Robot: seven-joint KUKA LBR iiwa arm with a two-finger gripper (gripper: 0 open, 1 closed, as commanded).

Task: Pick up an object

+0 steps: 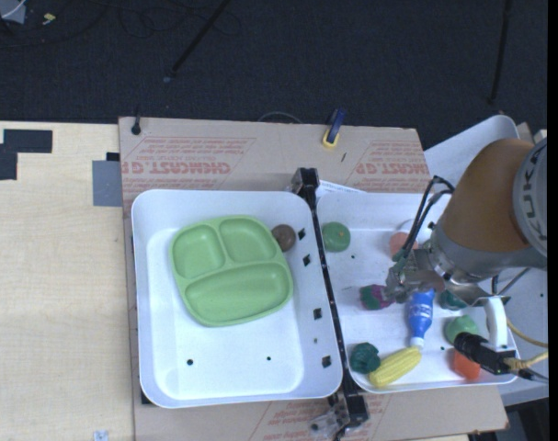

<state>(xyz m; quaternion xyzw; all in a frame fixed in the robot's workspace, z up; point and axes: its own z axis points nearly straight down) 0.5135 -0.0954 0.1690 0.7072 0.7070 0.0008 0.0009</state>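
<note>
My gripper [405,278] hangs low over the middle of the right bin [370,211]. It is just right of a small purple and green item [374,296] and just above the top of a blue and white bottle [418,316]. Nothing shows between it and the bin floor that I can call held. An orange piece [400,243] lies just behind it. A green round piece [335,237] sits near the bin's back left. At the front lie a dark green piece [364,355] and a yellow corn cob [394,366].
The left bin [159,356] bears a green divided plate [231,270] with a brown round thing [283,237] by its far right corner. A green piece [461,327] and an orange one [464,366] lie at the right bin's front right, under the arm.
</note>
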